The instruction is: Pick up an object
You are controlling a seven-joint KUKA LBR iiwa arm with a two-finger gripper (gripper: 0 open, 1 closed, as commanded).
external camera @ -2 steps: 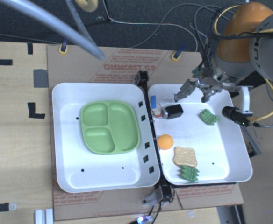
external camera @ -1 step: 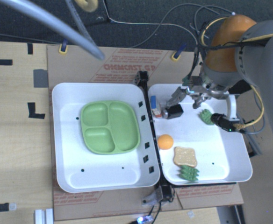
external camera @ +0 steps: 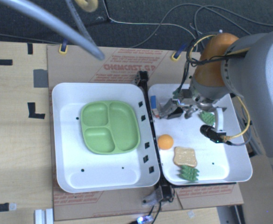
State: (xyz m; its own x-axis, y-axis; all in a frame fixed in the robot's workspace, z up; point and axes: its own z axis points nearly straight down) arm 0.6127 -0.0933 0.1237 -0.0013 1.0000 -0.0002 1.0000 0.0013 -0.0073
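The gripper [external camera: 176,110] is lowered into the right bin [external camera: 237,169] — its state cannot be told — so a descent onto the orange ball [external camera: 165,142] is likely needed.

Arm [external camera: 255,73]: we are seeing it reaching in from the right of the camera view, its broad grey link filling the upper right.
Band [external camera: 216,59]: we are seeing the orange section sitting just above the wrist, bulging toward the top.
Wrist [external camera: 206,97]: we are seeing it pointing down and leftward, with yellow and black cables looping round it.
Gripper [external camera: 174,108]: we are seeing it hanging low, its dark tips angling left.
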